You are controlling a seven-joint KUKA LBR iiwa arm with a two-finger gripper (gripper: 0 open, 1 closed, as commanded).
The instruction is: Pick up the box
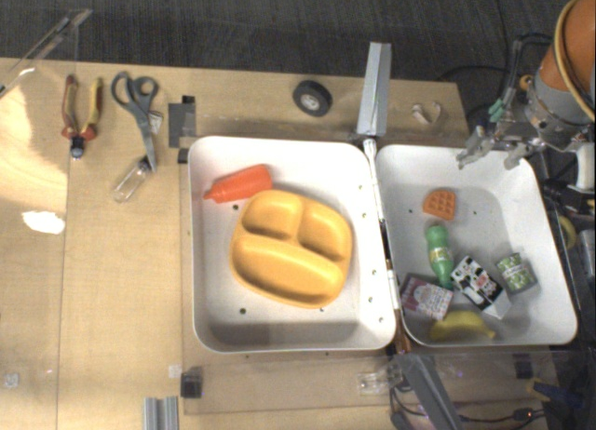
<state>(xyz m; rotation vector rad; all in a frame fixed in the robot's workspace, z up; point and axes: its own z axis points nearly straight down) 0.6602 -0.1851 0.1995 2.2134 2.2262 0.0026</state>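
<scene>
Bench [112, 261] of pale wood seen from above at a slant, bearing two shallow white bins side by side. The left bin [209, 321] holds an upturned yellow divided plate [291, 248] near its middle and an orange carrot-shaped toy [238, 183] just beyond it, toward the far left corner.

The right bin [549, 326] holds a cluster of small items. A round orange waffle-like piece [440, 203] lies near the middle, and a green bottle [439, 248] lies just nearer than it. The box [478, 281], patterned black and white, lies tilted in the near part of this bin, just right of the bottle. A purple and white packet [427, 298] sits to its left, a yellow banana [463, 326] lies against the near wall, and a small green can [515, 272] sits to the box's right.

The grey arm with its orange band [577, 42] enters at the far right. Its gripper [494, 144] hangs over the far right corner of the right bin, well apart from the box, holding nothing; how widely it is spread cannot be told.

On the bench left of the bins lie red-handled pliers [79, 114] and scissors [140, 112]. A roll of black tape [313, 98] sits beyond the left bin.
</scene>
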